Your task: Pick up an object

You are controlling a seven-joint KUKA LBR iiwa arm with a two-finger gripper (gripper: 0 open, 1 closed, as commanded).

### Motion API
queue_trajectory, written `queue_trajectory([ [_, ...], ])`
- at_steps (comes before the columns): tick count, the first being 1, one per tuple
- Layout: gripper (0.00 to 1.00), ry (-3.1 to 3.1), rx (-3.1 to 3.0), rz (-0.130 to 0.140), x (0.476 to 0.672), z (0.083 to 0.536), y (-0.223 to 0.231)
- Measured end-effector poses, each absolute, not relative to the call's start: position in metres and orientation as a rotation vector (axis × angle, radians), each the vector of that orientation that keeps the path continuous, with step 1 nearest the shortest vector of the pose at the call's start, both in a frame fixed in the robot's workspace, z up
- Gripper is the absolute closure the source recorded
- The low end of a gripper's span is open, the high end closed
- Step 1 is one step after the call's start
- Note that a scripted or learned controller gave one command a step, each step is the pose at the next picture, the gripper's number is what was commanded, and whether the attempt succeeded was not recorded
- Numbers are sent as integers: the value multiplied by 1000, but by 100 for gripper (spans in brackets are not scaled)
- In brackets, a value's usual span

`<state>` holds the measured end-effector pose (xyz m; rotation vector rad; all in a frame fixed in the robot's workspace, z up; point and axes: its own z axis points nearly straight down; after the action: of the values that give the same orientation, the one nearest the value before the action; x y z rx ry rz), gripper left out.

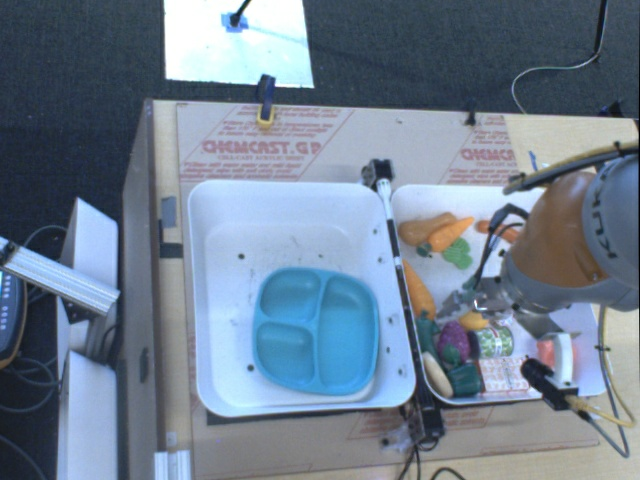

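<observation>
The right bin (436,197) holds several toy foods. A carrot (447,232) and a green broccoli piece (458,255) lie at its far left. Another orange carrot (420,294) rests along the left wall. Nearer the front are a purple piece (454,341), a small green can (492,342), a pale yellow piece (434,373) and a patterned box (503,373). My gripper (466,304) hangs low over the bin's middle, just above the purple piece and a yellow piece (476,320). The grey arm (560,248) hides the bin's right half.
The left bin (230,218) holds a blue divided plate (318,330) toward its front right. A black-tipped rod (380,175) stands at the far end of the wall between the bins. A red and white object (553,352) lies at the right bin's front right.
</observation>
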<state>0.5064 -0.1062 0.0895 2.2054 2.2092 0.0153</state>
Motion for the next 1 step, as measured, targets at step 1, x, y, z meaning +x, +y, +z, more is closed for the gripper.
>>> queue_trajectory([
  [1,100,2215,2212,10,504,98,-106],
])
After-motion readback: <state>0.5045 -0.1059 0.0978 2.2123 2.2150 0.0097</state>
